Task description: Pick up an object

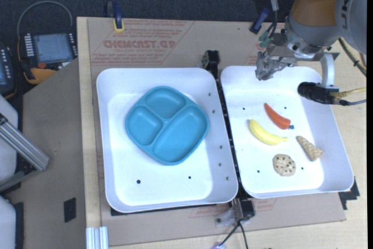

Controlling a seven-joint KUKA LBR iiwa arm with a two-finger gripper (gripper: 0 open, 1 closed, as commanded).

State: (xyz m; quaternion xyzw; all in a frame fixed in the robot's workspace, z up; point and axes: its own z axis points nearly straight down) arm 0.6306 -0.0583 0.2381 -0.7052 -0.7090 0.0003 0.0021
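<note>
- Left bin [116,183]: blue divided plate [167,124] sits mid-bin, probably a drop spot.
- Right bin [332,178]: pickable items clustered centre-right, well apart from gripper [266,73] at far rim.
- Banana [265,133], just below red pepper [277,116].
- Cone wedge [309,147], cookie [284,165] (small).
- Gripper carries nothing; finger spacing unreadable.

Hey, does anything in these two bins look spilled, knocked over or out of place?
Nothing stands out. The blue plate lies flat in the left bin, turned askew to its walls. The banana, carrot, cookie and cone lie apart in the right bin.
</note>
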